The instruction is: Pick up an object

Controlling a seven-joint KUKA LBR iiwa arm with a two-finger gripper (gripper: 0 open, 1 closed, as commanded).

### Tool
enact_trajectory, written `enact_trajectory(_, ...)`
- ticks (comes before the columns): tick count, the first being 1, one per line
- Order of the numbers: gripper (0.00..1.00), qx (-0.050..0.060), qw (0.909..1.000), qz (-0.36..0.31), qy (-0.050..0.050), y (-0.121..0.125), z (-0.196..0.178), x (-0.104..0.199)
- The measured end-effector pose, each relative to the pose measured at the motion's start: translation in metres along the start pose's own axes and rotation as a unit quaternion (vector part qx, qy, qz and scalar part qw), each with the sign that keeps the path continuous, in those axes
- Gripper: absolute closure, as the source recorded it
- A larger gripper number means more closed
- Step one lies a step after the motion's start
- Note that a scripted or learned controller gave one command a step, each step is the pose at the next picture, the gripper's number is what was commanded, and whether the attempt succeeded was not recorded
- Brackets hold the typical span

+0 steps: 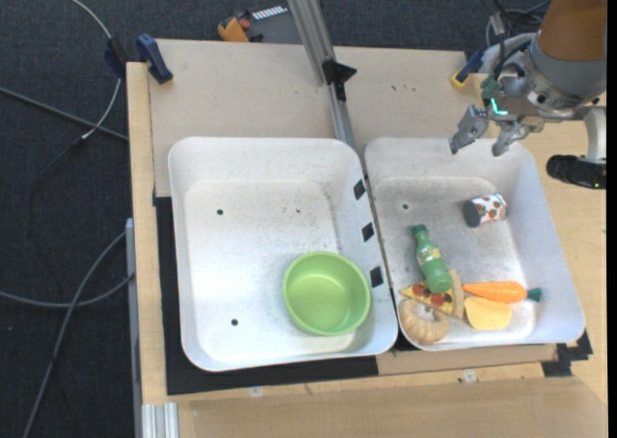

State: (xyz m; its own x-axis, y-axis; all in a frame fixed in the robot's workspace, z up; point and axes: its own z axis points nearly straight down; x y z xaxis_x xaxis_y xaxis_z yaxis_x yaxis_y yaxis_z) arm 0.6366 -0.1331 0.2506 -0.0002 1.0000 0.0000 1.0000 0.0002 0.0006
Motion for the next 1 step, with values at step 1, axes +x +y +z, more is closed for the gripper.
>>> enact_trajectory(1,0.00,0.000,1.0000,0.000,0.000,0.0000,0.0001,0.0000)
